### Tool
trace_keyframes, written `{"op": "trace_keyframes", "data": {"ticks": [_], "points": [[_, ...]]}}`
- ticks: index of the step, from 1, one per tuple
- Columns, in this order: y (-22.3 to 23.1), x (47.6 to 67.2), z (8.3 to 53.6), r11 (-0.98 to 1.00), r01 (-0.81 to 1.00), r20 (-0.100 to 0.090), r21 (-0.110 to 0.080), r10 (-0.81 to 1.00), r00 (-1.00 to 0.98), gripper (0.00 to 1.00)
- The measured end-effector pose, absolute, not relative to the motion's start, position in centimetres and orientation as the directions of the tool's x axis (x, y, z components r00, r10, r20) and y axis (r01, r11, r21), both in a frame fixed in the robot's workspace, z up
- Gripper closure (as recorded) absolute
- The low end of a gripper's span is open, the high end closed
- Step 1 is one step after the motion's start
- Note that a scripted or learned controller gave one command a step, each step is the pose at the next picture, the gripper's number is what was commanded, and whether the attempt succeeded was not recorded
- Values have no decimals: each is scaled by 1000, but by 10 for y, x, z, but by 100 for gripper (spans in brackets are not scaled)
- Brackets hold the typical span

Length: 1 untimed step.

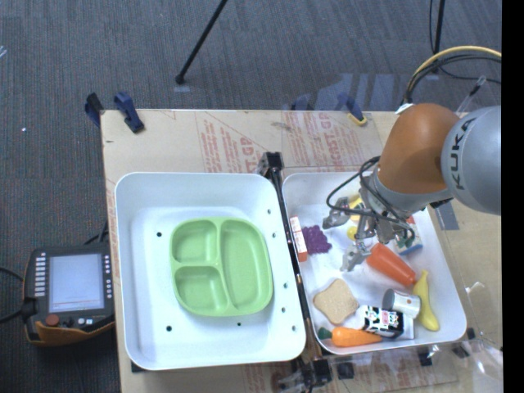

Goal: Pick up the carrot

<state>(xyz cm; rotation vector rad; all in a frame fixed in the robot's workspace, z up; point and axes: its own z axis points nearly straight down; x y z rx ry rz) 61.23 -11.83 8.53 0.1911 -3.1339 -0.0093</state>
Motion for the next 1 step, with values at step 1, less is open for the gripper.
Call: {"op": "trace_keyframes", "data": {"ticks": [1], "points": [[-166,536,89,980,-199,-3,-1,-199,-980,0]]}}
